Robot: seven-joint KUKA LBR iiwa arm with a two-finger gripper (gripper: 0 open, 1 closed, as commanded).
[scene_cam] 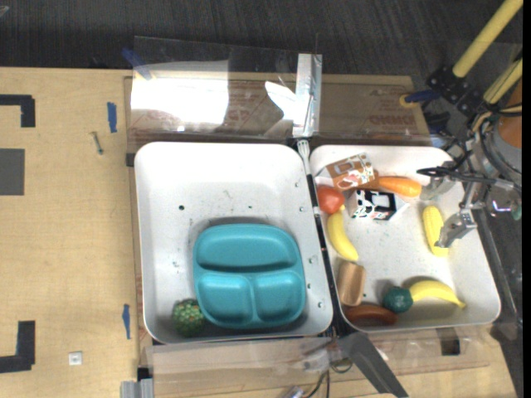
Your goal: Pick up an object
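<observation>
My pincer (452, 232) hangs over the right side of the right bin (481, 284), reaching in from the right edge. How its fingers stand I cannot tell; the metal parts blur together against the white floor. Its tip sits just beside a small banana (431, 225) that lies upright along the bin's right part, close enough that they may touch, though nothing shows gripped.

The right bin holds the rest of the things to pick from. A second banana (339, 235) lies along the left wall, with a red tomato (329, 199) just above it. Near the top sit a brown snack packet (350, 171), an orange carrot (395, 186) to its right, and a black-and-white card (371, 203) below them. Toward the near edge stand a tan cup (351, 283) on its side, a dark red flat piece (369, 313), a dark green ball (397, 300) and a third banana (437, 292) curving to the right.

The left bin (158, 222) holds a teal divided tray (247, 274) and a bumpy green ball (188, 316) at its lower left corner. Both bins rest on the table (58, 222).
</observation>
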